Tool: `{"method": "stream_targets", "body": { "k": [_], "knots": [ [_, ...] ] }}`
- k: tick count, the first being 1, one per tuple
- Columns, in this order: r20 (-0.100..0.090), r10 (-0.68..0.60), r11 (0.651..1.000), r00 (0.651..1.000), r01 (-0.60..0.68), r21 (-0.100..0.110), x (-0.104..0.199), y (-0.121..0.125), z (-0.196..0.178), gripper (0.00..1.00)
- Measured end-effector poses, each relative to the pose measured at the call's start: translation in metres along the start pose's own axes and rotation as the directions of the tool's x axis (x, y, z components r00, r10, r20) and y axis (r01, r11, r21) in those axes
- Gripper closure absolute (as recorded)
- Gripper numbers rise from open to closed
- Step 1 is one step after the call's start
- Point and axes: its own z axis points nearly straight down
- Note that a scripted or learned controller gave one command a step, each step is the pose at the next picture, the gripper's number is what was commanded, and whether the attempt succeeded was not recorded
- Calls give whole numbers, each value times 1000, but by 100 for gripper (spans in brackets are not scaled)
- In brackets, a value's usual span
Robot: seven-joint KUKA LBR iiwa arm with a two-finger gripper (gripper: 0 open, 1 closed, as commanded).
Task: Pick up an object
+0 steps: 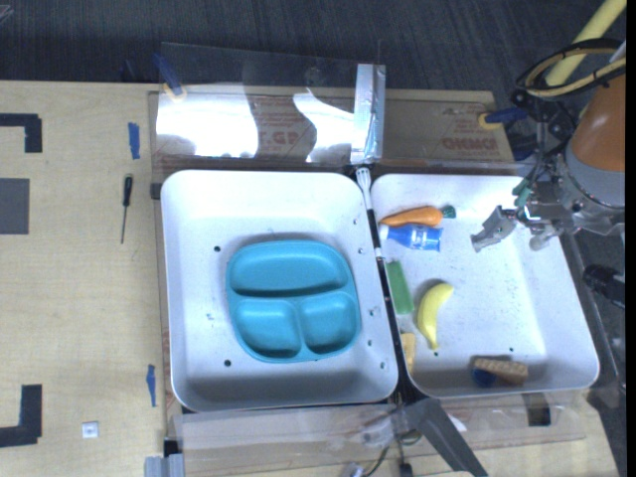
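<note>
Nearest, at five o'clock in the right bin [556,366], lies a brown block [500,369]. A banana [432,309] lies at seven o'clock, a carrot [414,216] at eleven. Farthest, at one o'clock, the gripper [515,229] hangs open, gripping nothing.
</note>
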Motion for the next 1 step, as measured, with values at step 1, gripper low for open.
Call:
{"method": "stream_targets", "body": {
  "k": [1],
  "knots": [
    [0,115,993,993,-115,3,56,-51,45,0]
  ]
}}
